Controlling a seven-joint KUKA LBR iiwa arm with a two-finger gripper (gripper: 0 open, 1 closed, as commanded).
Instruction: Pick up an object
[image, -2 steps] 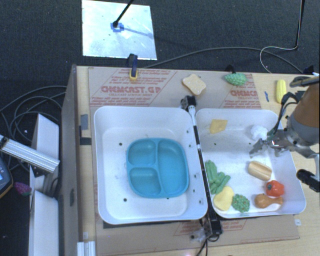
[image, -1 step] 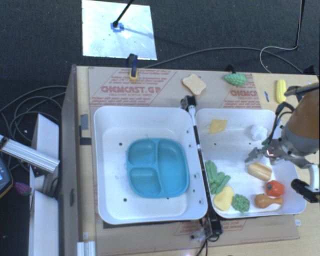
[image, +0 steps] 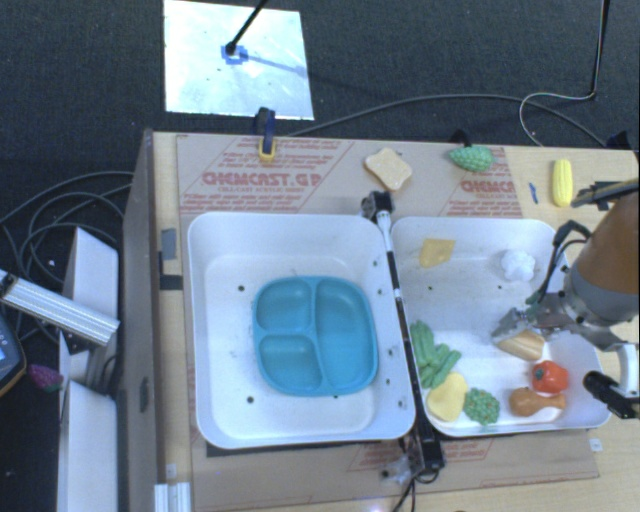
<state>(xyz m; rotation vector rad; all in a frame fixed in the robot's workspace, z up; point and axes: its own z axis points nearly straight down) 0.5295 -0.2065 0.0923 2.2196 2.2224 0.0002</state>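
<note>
Near edge of the right bin (image: 470, 428): toy food in a row along the front wall, namely a yellow piece (image: 447, 397), a green broccoli floret (image: 482, 405), an orange-brown piece (image: 530, 402) and a red tomato (image: 549, 377) toward the front right corner. Green bean pods (image: 432, 352) lie against the bin's left wall. Just behind the tomato, at mid-right of the bin, the end effector (image: 520, 325) is low over a tan bread-like piece (image: 523, 347); it appears to touch or nearly touch the piece's upper edge, but whether it is spread or pinched cannot be told from this slant, and the piece is not seen between fingers. Judged step: the descent or closing phase of a grasp on that tan piece, lift not yet made. Next move likely calls for a firm close centred on the piece, then a straight rise, keeping off the tomato close by. Further back in the same bin: a yellow cheese-like wedge (image: 436, 252) near the back left, a white crumpled lump (image: 517, 264) near the back right. Left bin (image: 225, 300) holds a blue divided plate (image: 315, 335) at its centre. On the surface (image: 300, 175) behind the bins, printed cardboard: a bread slice (image: 388, 169), a green knobbly item (image: 471, 158), a corn cob (image: 562, 183) toward the back right corner, a yellow-and-blue clamp (image: 265, 135) at the back edge. Beyond, dark carpet, cables, a pale floor sheet (image: 238, 60).
</note>
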